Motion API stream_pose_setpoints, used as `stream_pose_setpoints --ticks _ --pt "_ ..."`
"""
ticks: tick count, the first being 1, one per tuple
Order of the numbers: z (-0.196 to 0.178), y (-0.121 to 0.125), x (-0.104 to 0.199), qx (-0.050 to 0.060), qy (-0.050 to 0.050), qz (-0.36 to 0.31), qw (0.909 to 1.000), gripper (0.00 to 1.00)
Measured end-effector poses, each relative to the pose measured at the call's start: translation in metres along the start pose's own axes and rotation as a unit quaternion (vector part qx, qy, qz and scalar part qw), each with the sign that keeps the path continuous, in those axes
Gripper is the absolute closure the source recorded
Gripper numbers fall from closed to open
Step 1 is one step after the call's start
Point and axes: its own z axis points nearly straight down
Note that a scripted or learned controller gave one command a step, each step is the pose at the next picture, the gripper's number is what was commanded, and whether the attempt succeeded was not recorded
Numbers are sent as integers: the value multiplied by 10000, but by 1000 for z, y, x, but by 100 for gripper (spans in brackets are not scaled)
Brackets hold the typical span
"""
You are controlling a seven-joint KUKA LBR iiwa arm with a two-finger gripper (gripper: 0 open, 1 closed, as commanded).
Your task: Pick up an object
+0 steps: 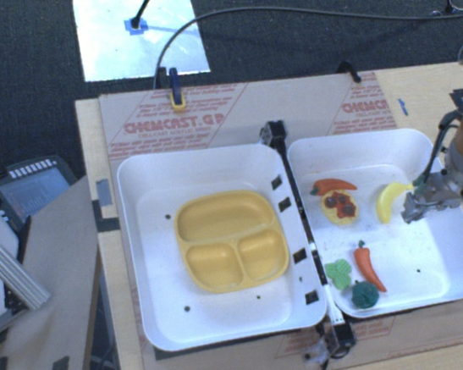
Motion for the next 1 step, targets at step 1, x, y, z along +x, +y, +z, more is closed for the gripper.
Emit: stream_pose_setpoints --ticks 1 --pt "-46 -3 -5 3 -2 3 10000 100"
